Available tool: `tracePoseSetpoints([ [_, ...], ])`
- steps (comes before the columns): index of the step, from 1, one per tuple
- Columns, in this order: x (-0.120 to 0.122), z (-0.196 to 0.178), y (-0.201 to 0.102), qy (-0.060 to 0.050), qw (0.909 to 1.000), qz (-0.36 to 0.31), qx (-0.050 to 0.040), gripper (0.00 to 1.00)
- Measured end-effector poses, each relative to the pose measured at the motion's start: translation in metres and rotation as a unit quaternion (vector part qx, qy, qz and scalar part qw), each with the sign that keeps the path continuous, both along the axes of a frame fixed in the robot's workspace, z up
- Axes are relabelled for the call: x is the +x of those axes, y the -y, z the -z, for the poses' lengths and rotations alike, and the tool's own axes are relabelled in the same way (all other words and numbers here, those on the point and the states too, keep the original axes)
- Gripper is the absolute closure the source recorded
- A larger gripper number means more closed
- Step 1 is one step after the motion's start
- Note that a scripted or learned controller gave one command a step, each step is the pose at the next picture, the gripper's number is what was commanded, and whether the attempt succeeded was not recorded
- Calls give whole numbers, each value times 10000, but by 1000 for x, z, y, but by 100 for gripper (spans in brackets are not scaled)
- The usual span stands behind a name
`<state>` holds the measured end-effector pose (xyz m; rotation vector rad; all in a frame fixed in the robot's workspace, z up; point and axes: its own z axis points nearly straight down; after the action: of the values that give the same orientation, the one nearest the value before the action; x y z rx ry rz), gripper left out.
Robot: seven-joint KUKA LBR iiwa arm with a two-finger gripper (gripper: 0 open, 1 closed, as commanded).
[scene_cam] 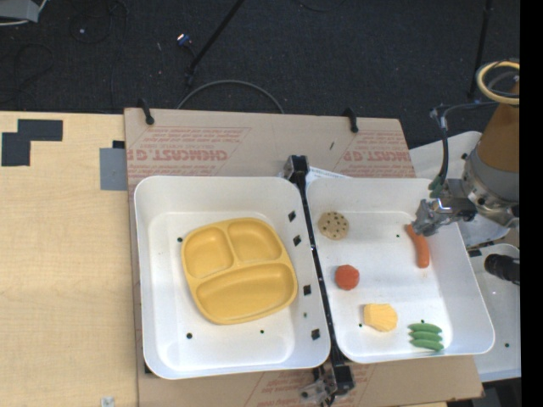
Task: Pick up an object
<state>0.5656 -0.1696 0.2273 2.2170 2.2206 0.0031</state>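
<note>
The right bin (475,312) holds several toy foods: a brown cookie (333,224), a red round piece (347,276), a yellow wedge (381,316), a green pea pod (426,336) and an orange carrot-like stick (420,248). My gripper (431,214) hangs at the right bin's far right side, just over the upper end of the orange stick. Whether it touches the stick is not visible, and nothing is seen lifted.
A yellow divided plate (237,270) lies in the left bin (161,227). A black divider (310,261) separates the two bins. Cardboard (212,147) lies under the bins, with a wooden bench top (59,261) to the left.
</note>
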Motion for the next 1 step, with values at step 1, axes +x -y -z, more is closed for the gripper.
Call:
tracePoseSetpoints([
  [1, 1, -42, 1, -14, 10000, -1, 4, 100],
])
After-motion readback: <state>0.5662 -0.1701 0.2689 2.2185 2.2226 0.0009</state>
